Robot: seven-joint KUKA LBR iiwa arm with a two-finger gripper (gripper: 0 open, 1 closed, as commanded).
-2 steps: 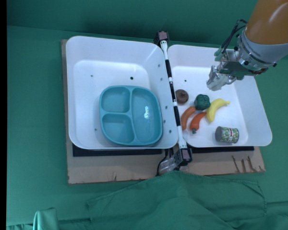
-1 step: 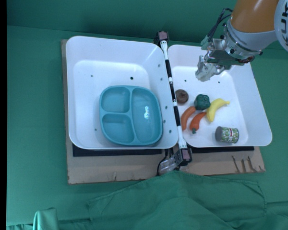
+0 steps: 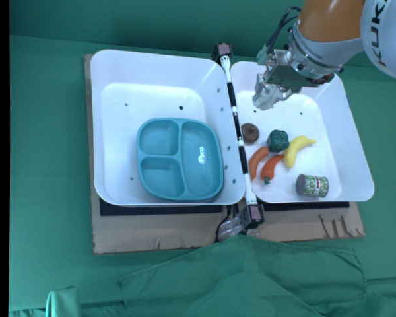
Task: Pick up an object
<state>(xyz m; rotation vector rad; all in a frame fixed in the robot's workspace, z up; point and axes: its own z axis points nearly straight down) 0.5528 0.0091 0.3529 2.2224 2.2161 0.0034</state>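
The right bin [image 3: 343, 111] holds a brown chocolate doughnut [image 3: 250, 133], a dark green broccoli piece [image 3: 277, 140], a yellow banana [image 3: 297, 150], two orange carrots [image 3: 264, 162] and a small can lying on its side [image 3: 312, 185]. My gripper [image 3: 264, 97] hangs over the bin's back left part, above and just behind the doughnut. Nothing shows between its fingers. The grey arm with its orange band comes in from the upper right.
The left bin [image 3: 119, 78] carries a teal divided plate [image 3: 179, 158]. A black-and-white rail [image 3: 235, 121] runs between the bins. Both sit on cardboard over green cloth, with folded green fabric [image 3: 251, 276] at the front.
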